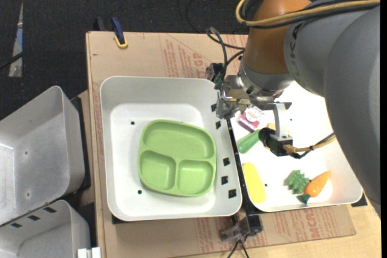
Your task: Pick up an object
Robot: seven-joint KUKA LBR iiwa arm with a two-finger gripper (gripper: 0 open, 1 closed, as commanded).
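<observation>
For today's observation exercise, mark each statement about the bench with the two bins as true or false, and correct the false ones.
1. The green divided plate lies in the left bin. True.
2. The toy carrot lies on the plate. False: it lies in the right bin.
3. The yellow piece lies near the wall between the bins. True.
4. The plate holds a pink item. False: the pink item is in the right bin, by the gripper.

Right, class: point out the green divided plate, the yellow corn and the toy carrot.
green divided plate [177, 157], camera view, on its middle ridge.
yellow corn [253, 183], camera view, mid-length.
toy carrot [318, 183], camera view, orange body.
</observation>
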